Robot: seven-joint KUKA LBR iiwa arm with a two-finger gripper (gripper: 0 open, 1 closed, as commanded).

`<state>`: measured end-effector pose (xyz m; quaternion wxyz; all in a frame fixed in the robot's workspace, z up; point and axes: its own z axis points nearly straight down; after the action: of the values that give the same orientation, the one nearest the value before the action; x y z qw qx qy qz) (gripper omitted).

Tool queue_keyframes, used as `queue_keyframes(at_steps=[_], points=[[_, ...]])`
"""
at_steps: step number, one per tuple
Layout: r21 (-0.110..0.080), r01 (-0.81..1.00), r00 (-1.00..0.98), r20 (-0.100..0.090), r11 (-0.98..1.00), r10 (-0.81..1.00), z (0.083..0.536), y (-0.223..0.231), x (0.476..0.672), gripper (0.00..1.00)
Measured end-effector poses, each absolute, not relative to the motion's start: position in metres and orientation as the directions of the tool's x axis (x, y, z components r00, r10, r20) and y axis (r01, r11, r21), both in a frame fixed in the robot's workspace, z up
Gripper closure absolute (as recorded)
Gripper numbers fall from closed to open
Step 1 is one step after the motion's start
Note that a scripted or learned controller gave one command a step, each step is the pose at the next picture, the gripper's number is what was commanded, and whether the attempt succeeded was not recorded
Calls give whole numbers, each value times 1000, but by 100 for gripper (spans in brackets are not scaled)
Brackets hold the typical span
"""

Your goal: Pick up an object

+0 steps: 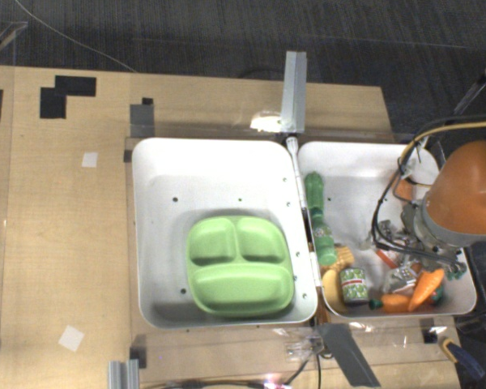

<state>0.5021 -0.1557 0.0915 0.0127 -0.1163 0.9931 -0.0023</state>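
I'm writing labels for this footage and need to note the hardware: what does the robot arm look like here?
The arm enters from the right as a rounded orange band above a grey wrist section. Black cables and one yellow cable loop around it, running down toward the metallic gripper assembly over the right bin.

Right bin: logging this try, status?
Tool low in right bin, grip hidden. Toy carrot beside it. Green bottle, small can crowd the bin's left.
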Motion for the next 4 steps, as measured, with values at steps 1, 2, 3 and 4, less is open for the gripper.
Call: queue_keyframes(at_steps=[1, 2, 3, 4], points=[[-18, -788, -616, -12, 616, -788, 91, -188, 508, 0], [-18, -878, -477, -7, 477, -879, 91, -144, 529, 0], [-25, -913, -406, -9, 406, -914, 92, -112, 495, 0], [-39, -914, -403, -18, 403, -915, 105, -109, 500, 100]])
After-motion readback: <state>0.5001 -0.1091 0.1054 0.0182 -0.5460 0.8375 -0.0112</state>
